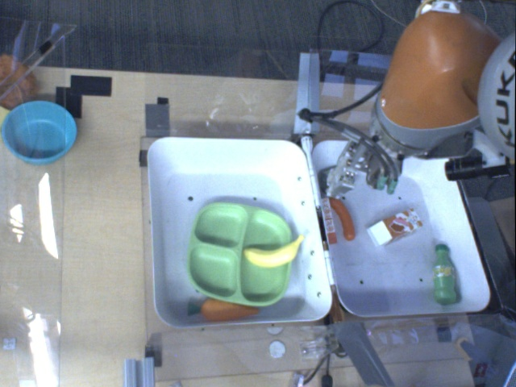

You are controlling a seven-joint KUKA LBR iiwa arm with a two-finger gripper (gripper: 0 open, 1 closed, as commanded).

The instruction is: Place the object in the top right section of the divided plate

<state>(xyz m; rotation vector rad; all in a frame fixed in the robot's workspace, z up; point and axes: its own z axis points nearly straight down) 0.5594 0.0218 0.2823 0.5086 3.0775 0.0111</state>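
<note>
One banana (274,254) lies across the green divided plate's (218,252) right rim, pointing left-right; pincer (343,182) state unclear.

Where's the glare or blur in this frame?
Camera view: bright reflections streak the clear sheet on the bench's left edge; the white left bin casts soft shadow beneath the green divided plate; the hand looks slightly blurred; the orange wrist band shows a dull sheen.

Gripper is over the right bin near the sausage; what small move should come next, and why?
Probably lower the gripper onto the sausage. It hangs just above that item in the right bin, with nothing seen between its fingers, and the plate sits in the left bin with a banana across its right side.
</note>
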